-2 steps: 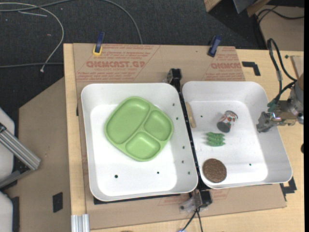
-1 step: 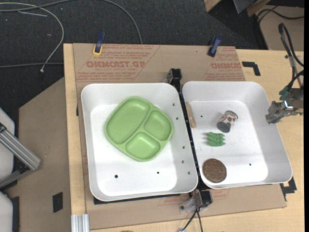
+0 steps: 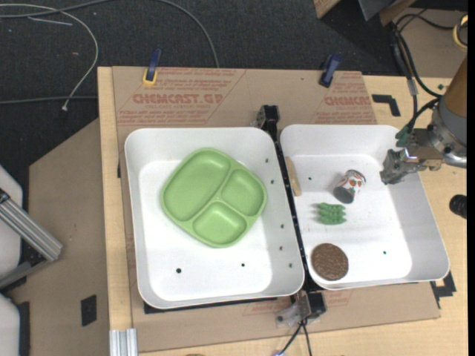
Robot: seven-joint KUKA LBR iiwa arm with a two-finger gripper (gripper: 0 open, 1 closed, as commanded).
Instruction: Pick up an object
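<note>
The right bin (image 3: pixel 415 221) holds three small things. A small can (image 3: pixel 350 185) with a printed label lies on its side near the middle. Just below it rests a green leafy toy (image 3: pixel 331 213), and a brown round disc (image 3: pixel 329 261) sits at the front left corner. A thin wooden stick (image 3: pixel 292 176) lies along the bin's left wall. My gripper (image 3: pixel 393 170) hangs over the bin's upper right part, to the right of the can and apart from it.
The left bin (image 3: pixel 148 221) carries a green divided plate (image 3: pixel 214 196). A black divider (image 3: pixel 286 199) runs between the bins. Blue clamps (image 3: pixel 153 65) (image 3: pixel 329 70) hold the cardboard base at the back. Cables lie on the dark floor.
</note>
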